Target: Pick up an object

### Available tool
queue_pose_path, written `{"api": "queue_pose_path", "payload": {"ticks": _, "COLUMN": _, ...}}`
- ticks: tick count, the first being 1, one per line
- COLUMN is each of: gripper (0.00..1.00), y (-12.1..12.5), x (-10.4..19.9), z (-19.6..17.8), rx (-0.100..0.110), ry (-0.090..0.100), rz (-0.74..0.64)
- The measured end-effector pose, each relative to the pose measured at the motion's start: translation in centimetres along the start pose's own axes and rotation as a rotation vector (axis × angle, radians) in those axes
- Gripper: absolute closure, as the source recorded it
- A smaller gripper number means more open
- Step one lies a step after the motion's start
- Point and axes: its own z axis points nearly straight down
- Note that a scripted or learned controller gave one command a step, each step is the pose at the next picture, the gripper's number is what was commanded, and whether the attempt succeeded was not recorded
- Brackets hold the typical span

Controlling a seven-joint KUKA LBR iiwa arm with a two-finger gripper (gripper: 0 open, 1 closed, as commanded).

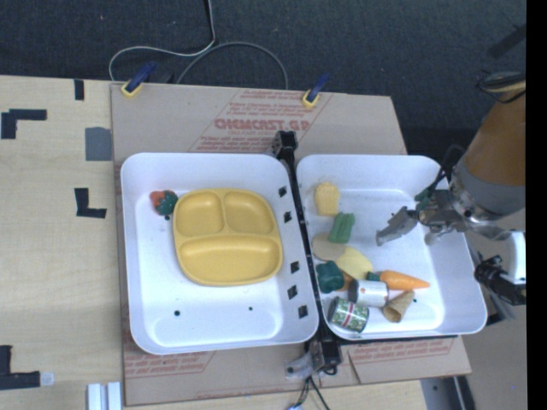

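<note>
- Even, bright overhead light; the white bins (pixel 137 229) look slightly washed out.
- Short, soft shadows.
- Overall mild blur; small items lack fine detail.

cardboard sheet (pixel 248 122) under bins | blue-yellow clamps (pixel 137 81) at back edge | wooden bench (pixel 51 229)

Right bin (pixel 444 314) holds a yellow corn piece (pixel 326 198), green block (pixel 343 226), orange carrot (pixel 403 280) and tipped can (pixel 349 315), clustered along its left side

Right bin (pixel 432 178) bare rearward; toys (pixel 363 280) crowd its front-left.
</note>
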Motion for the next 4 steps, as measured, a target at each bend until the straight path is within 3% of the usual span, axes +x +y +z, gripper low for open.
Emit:
{"api": "queue_pose_path", "payload": {"ticks": 1, "gripper": 0.00, "y": 1.1, "x": 4.6, "z": 8.7, "rx": 0.006, "ry": 0.002, "rz": -0.003}}
{"api": "queue_pose_path", "payload": {"ticks": 2, "gripper": 0.00, "y": 11.4, "x": 6.6, "z": 3.9, "rx": -0.011, "ry": -0.002, "rz": -0.005}}
{"api": "queue_pose_path", "payload": {"ticks": 3, "gripper": 0.00, "y": 14.8, "x": 3.2, "z": 14.6, "rx": -0.005, "ry": -0.005, "rz": 0.000}}
{"api": "queue_pose_path", "payload": {"ticks": 4, "gripper": 0.00, "y": 16.2, "x": 4.9, "z": 14.0, "rx": 0.000, "ry": -0.006, "rz": -0.002}}
